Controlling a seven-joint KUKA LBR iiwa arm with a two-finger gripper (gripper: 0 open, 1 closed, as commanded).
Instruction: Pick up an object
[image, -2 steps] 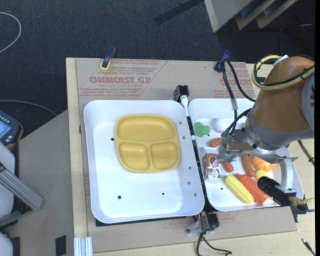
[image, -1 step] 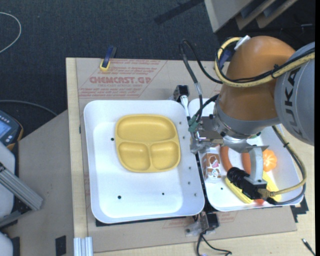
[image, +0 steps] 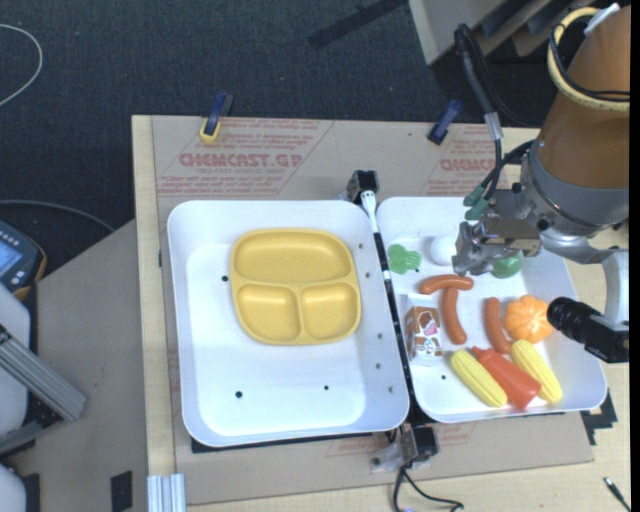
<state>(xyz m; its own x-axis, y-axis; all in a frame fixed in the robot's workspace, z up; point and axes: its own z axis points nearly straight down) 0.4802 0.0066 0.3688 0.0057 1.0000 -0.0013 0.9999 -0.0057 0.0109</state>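
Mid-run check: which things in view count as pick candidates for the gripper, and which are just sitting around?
In play, right bin:
gripper
green piece
white ball
three sausages
orange fruit
two corn cobs
red piece
small carton

Lying about:
yellow divided tray in left bin
two clamps on the cardboard

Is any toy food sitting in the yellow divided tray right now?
No, the yellow divided tray in the left bin holds nothing; the toy food, such as the orange, lies in the right bin.
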